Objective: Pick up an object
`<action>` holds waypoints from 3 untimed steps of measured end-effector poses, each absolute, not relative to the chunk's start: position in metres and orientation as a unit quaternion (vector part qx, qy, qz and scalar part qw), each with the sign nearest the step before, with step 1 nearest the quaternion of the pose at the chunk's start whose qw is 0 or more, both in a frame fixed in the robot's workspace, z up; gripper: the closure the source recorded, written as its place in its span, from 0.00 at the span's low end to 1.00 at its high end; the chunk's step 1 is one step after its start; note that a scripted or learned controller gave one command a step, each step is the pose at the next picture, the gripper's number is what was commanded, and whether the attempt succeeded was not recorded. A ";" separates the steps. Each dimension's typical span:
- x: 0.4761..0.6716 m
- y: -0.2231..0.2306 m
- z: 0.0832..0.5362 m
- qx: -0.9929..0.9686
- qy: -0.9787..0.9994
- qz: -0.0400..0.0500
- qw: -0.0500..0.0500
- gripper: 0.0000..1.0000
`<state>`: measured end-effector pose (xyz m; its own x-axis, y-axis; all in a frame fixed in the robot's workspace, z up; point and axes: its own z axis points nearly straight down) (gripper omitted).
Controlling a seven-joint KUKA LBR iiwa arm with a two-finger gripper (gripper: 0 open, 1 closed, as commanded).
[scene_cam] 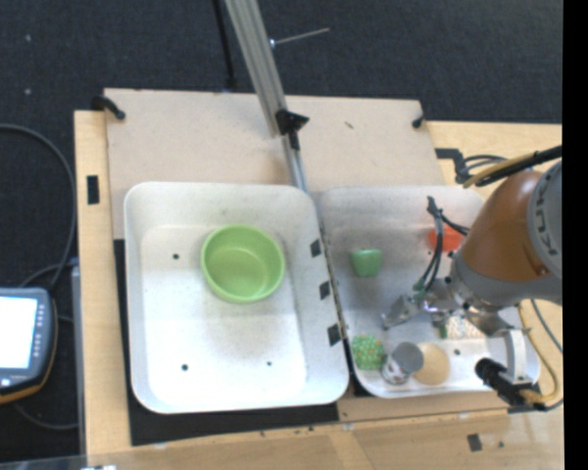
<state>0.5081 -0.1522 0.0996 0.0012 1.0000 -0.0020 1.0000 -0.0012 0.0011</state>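
Observation:
A light green bowl (pixel 242 261) sits upright in the left bin (pixel 157 370). The right bin (pixel 392 209) holds a small green cup-shaped object (pixel 367 260), a green speckled object (pixel 367 351), a grey round object (pixel 404 362), a tan round object (pixel 433 362) and an orange-red object (pixel 443 238) partly hidden by the arm. My gripper (pixel 412 311) hangs low over the middle of the right bin, just above the grey and tan objects. Its fingers look spread, with nothing between them.
The grey and orange arm (pixel 510 243) covers the right side of the right bin. A metal post (pixel 260 57) rises from behind the bins. A screen device (pixel 10 341) lies at the far left, off the bench.

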 end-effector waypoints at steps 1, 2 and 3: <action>0.510 -0.153 0.112 0.710 0.705 0.002 0.002 1.00; 0.514 -0.153 0.176 0.706 0.708 0.002 0.004 1.00; 0.516 -0.154 0.230 0.706 0.708 0.002 0.004 1.00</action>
